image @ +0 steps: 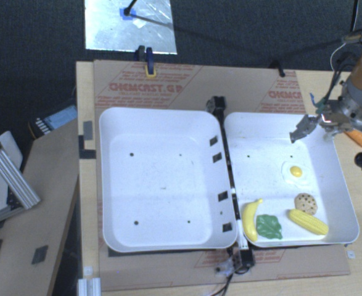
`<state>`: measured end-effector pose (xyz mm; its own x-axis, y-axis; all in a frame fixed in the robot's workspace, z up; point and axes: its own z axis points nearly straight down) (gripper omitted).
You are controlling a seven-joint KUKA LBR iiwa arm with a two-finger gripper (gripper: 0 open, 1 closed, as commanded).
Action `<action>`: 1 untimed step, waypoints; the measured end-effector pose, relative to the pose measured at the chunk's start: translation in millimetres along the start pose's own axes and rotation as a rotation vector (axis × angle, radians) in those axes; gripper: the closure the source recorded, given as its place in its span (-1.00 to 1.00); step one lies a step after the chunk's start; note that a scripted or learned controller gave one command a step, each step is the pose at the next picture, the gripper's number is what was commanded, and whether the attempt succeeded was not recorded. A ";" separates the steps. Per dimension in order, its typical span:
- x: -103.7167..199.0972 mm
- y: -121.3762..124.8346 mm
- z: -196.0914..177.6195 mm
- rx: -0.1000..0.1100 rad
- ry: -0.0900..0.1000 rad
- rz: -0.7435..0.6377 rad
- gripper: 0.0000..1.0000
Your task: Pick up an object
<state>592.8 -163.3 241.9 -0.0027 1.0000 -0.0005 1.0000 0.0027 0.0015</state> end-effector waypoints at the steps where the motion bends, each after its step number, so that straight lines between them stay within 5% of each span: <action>1: 55.9 1.7 -106.6 -0.012 0.000 -0.008 -1.00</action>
<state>594.2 -107.4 348.4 -0.0106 0.9999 -0.0008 0.9999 0.0106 0.0131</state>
